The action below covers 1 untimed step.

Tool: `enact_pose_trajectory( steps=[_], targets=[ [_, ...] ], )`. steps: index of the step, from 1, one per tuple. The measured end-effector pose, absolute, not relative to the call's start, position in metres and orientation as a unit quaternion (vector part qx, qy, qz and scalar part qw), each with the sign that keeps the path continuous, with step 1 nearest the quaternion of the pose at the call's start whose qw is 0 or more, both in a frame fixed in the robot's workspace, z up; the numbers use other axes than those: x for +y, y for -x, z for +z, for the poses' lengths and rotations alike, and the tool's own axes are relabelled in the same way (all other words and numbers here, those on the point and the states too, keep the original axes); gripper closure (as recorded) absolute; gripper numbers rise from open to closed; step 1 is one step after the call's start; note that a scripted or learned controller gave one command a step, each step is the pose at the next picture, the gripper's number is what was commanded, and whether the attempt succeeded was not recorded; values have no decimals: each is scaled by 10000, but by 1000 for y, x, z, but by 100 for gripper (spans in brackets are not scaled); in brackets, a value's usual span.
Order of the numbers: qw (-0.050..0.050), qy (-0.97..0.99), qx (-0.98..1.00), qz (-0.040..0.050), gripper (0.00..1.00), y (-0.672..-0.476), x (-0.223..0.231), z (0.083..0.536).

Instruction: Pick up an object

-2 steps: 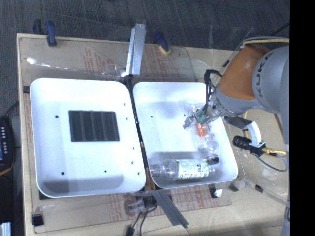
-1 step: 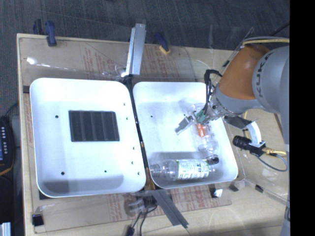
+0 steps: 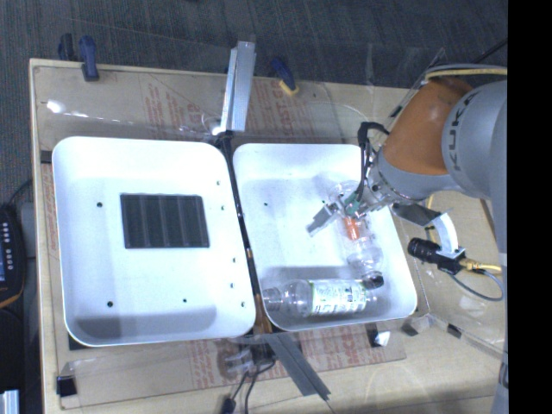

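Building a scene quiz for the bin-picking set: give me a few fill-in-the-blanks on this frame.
1. The dark ribbed panel lies in the ____ bin.
2. The large clear bottle lies on its side along the right bin's ____ wall.
3. The gripper is over the ____ bin.
4. The band above the wrist is ____.

Missing words: left; near; right; orange

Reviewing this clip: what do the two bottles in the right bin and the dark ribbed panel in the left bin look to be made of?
The clear bottle lying along the right bin's front wall looks like thin glossy plastic: see-through, with a printed label. The smaller clear bottle with an orange label below the gripper seems the same. The dark grey ribbed rectangular panel looks matte, maybe rubber or plastic; unclear.
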State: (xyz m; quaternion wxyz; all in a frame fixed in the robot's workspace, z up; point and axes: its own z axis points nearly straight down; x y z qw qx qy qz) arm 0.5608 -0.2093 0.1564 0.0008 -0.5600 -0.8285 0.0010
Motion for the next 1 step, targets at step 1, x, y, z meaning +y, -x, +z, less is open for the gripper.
enact_pose_trajectory(
  steps=[1],
  targets=[
    [2, 6193, -7852, 8, 0, -571, -211, 182]
  ],
)
